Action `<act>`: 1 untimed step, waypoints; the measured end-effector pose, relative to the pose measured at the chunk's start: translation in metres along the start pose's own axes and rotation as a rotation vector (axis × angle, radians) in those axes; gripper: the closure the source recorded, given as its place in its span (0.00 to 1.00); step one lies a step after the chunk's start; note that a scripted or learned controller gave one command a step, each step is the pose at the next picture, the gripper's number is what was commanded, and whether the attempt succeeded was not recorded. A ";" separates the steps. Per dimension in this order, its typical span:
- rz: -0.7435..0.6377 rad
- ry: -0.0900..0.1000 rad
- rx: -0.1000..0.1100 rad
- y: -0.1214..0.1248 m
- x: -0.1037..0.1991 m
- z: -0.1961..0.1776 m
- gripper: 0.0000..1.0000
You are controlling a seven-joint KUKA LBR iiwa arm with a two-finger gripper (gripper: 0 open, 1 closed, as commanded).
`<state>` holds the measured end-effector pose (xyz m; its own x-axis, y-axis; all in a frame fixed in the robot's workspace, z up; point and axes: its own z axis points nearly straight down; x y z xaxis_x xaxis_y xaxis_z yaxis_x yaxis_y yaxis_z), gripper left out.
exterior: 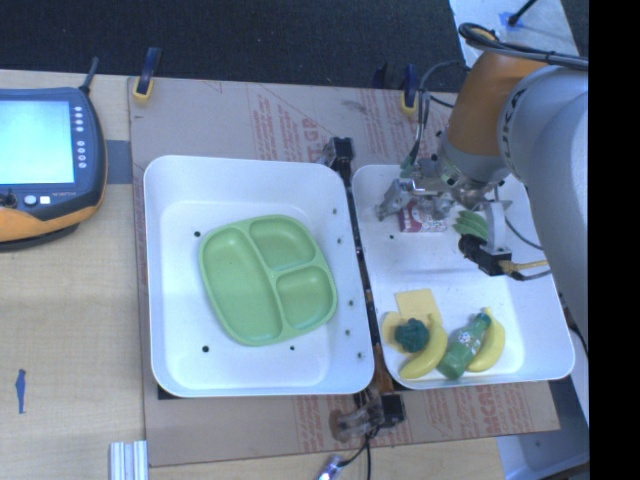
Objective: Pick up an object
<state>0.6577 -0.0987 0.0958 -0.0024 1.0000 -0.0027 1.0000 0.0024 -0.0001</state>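
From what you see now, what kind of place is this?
Probably a robotics lab bench for grasping tests: a grey arm reaches over two white bins, a control pendant lies at the left, and toy food such as a banana sits in the right bin.

Pale green divided plate (268, 280) in a white bin (170, 183); yellow bananas (432, 353), green bottle (464, 345)

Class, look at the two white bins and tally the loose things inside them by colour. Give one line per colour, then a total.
Green: 3 - divided plate, bottle, dark green lump
Yellow: 3 - two bananas, flat square
Total: 6
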 end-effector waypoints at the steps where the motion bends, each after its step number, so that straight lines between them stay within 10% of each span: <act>1: -0.001 0.002 -0.001 0.000 -0.003 0.000 0.00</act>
<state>0.6580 -0.1015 0.0955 -0.0031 1.0000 -0.0004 1.0000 0.0031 0.0011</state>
